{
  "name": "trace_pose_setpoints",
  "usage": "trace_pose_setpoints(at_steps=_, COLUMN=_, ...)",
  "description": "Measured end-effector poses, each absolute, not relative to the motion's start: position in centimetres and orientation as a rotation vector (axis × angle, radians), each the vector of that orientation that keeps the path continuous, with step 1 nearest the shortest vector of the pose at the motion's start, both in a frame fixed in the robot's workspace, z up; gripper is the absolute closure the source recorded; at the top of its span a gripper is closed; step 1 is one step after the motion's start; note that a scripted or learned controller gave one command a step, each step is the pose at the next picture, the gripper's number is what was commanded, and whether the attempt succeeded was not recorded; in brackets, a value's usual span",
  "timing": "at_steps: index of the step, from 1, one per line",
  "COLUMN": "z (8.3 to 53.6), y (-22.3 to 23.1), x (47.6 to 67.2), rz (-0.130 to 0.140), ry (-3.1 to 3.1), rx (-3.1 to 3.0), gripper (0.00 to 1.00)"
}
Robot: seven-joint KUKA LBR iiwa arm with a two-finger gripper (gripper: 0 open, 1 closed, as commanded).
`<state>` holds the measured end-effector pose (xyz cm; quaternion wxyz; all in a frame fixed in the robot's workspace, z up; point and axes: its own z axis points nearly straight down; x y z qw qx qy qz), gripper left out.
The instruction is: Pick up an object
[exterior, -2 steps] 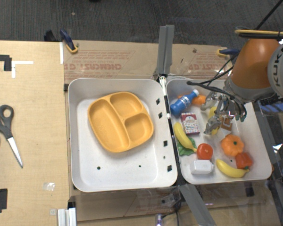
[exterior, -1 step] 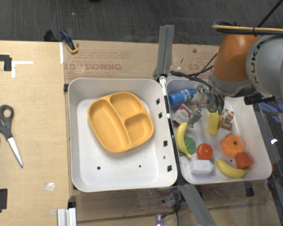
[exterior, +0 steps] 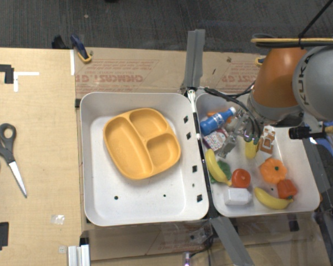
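Two bins side by side on the bench. Left bin (exterior: 94, 204): a three-compartment plate (exterior: 141, 143) sits in its upper middle part.

Right bin (exterior: 305, 201): a bottle (exterior: 215, 121) lies at the upper left, a wrapped packet (exterior: 215, 140) just below it. A banana (exterior: 216, 168) lies along the left wall, a tomato (exterior: 241, 177) beside it on the right, a small block (exterior: 238, 196) below the tomato. Another banana (exterior: 272, 199) lies near the front edge, a small pumpkin (exterior: 273, 170) above it. The arm (exterior: 291, 85) reaches in over the upper right part, its gripper (exterior: 240, 127) just right of the bottle.

Left of the bins, scissors (exterior: 10, 157) lie on the benchtop (exterior: 33, 115).
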<state>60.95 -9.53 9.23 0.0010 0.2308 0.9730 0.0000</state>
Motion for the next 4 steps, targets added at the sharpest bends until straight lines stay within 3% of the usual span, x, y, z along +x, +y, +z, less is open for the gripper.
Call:
trace_pose_setpoints(at_steps=1, z=9.3, y=-9.6, x=62.8, rz=0.0, ry=3.031, rx=0.809, gripper=0.0)
trace_pose_setpoints(at_steps=2, z=9.4, y=-15.1, x=61.6, rz=-0.001, ry=3.065, rx=0.667, gripper=0.0)
trace_pose_setpoints(at_steps=3, z=10.4, y=-15.1, x=61.8, rz=-0.002, ry=3.061, rx=0.664, gripper=1.0)
trace_pose_setpoints(at_steps=4, z=19.3, y=-7.9, x=62.0, rz=0.001, ry=3.029, rx=0.82, gripper=1.0)
